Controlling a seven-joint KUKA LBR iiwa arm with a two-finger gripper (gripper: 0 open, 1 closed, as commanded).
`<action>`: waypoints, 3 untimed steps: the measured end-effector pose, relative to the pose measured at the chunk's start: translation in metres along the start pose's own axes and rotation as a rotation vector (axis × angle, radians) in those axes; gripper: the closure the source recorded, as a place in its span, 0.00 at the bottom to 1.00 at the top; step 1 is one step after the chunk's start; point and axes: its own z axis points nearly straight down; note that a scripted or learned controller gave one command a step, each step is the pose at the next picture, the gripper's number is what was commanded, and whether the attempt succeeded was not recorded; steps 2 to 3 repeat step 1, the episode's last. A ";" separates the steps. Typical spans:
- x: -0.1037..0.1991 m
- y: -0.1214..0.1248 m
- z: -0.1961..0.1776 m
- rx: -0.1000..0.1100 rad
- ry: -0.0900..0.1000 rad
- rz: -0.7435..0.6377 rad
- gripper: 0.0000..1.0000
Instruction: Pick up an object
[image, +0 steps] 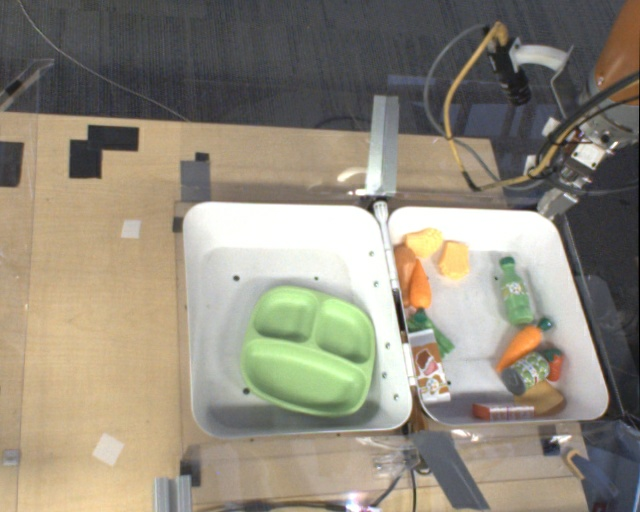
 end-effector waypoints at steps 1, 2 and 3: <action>-0.066 -0.056 0.017 0.001 -0.007 0.038 1.00; -0.066 -0.056 0.017 0.001 -0.007 0.038 1.00; -0.066 -0.056 0.017 0.001 -0.007 0.038 1.00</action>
